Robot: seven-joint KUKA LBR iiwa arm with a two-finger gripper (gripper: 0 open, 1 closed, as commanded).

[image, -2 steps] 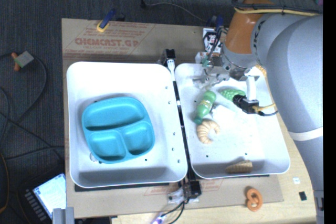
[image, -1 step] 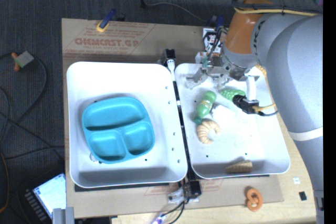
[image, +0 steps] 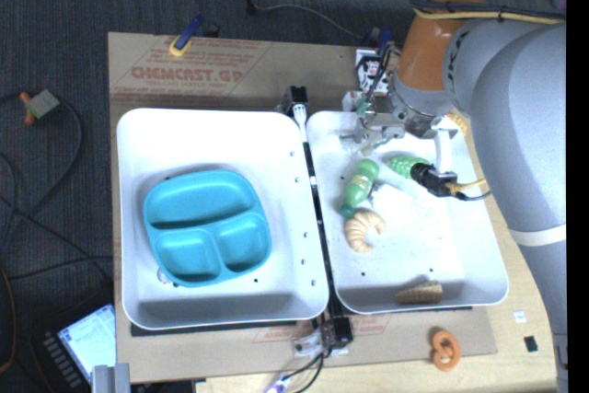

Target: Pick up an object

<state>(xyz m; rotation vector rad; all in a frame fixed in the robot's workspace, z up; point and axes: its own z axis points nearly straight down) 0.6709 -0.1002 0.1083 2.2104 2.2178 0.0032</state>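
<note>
Your claw (image: pixel 373 132) sits low at the right bin's (image: pixel 479 285) back edge; can't tell its state. Green pickle (image: pixel 360 184) lies just below it, croissant (image: pixel 363 228) beyond, green toy (image: pixel 403 167) beside.

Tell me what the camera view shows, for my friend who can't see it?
A grey robot arm reaches in from the right, its gripper low over the far end of the right bin, near a green toy and a croissant. The left bin holds a blue tray with three sections.
</note>
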